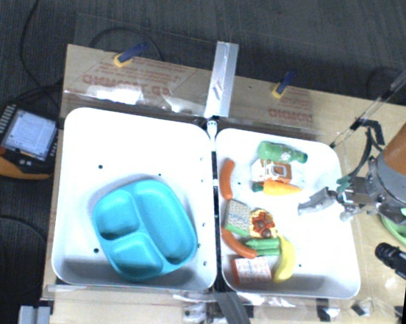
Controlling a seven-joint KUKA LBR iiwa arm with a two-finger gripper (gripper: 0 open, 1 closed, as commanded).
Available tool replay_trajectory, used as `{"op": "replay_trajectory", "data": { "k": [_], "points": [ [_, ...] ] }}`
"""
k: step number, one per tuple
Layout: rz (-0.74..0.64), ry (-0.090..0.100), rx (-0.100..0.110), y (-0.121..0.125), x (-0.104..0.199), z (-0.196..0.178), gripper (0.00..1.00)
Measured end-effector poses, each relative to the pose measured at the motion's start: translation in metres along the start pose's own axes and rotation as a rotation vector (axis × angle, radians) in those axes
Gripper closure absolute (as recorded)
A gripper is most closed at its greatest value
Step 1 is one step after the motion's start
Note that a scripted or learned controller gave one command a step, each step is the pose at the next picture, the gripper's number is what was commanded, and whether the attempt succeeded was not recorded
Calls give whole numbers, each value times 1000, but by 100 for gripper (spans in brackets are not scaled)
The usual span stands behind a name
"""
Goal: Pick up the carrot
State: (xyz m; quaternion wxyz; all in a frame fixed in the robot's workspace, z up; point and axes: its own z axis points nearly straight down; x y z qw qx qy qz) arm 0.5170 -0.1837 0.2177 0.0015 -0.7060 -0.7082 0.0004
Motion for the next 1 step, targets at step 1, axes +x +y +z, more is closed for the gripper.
{"op": "replay_trajectory", "data": {
  "k": [1],
  "points": [
    [-121,-4,0,81,17,51,0]
  ]
}}
